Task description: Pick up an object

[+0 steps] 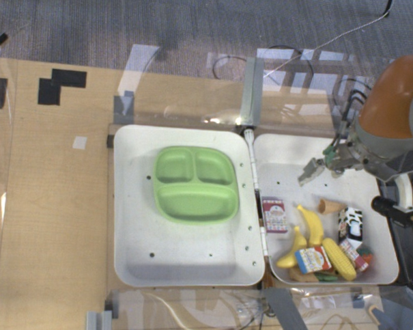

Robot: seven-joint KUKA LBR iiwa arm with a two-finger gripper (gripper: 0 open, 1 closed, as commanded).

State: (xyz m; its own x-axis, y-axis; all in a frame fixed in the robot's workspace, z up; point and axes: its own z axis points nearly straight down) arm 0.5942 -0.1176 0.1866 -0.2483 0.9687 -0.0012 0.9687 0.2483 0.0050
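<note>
The arm comes in from the right and its jaws [314, 170] hang over the bare upper floor of the right bin [278, 157]. How the jaws stand, parted or closed, cannot be told from this slant, and nothing is seen between them.

Below the jaws, toward the near rim, the objects crowd the bin's lower half. Nearest is a small brown cone-shaped piece [331, 207], just below and slightly right. Right of that stands a black-and-white carton [352, 225]. Straight below the jaws lies a yellow banana [313, 224], with a second banana [295, 244] curling beside it. Down and left of the jaws a red-and-white card packet [275, 216] lies flat, close to the wall between the bins. Farthest below, by the near rim, a colourful little box [314, 259] touches a corn cob [341, 258], and a red piece [363, 260] sits at the cob's right end. These are packed tight, touching or overlapping one another.

Well off to the left of the jaws, the left bin [133, 212] holds a green divided plate [195, 183] with three compartments, lying flat in the middle. Both bins sit side by side on the worktop [47, 209]. Cables [349, 27] trail across behind the bins, above the jaws.
</note>
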